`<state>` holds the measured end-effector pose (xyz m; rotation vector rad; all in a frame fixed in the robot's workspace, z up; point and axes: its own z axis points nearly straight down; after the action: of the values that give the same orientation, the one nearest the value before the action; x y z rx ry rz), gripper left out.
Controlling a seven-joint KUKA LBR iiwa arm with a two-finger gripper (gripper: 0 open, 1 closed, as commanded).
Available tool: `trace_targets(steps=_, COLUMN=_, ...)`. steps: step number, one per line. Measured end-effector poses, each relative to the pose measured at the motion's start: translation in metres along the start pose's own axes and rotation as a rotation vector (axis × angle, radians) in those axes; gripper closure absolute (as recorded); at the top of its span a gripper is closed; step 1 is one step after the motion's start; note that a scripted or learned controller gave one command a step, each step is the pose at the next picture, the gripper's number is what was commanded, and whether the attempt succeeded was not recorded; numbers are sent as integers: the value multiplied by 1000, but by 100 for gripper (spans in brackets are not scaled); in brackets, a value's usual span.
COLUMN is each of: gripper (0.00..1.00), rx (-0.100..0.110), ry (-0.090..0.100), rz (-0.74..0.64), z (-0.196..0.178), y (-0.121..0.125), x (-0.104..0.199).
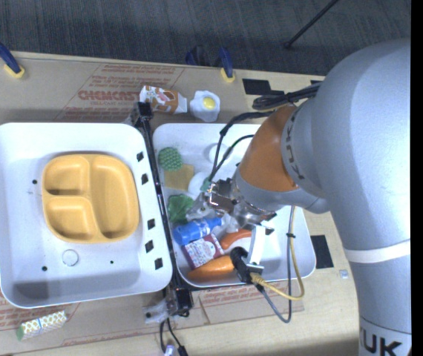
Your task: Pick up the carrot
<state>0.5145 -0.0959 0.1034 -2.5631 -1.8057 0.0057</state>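
Lying along the lower wall of the right bin, the carrot is stretched almost level across the view, well below the gripper and a little to its left side. It is apart from the gripper, and nothing of the gripper touches it. A red and white packet rests on the carrot's upper edge, between it and the gripper. Above the packet is a blue bottle, nearer to the gripper, just below it. A smaller orange piece lies to the right of the bottle, under the wrist; I cannot tell what kind of thing it is.

The arm comes in from the right and bends down over the right bin, so the orange band and the wrist cover the middle of the bin. The gripper points down and to the left, close above a green leafy thing. Whether the gripper is clenched or released cannot be told, because the wrist hides it.

Further up from the gripper are a yellow block and a round green thing. Far to the left of the gripper, the left bin holds a yellow divided plate.
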Motion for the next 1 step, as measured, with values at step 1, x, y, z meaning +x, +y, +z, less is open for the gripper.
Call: trace_targets(steps=1, gripper=0, rx=-4, ry=-1, rz=-79, z=-30, y=65, x=5)
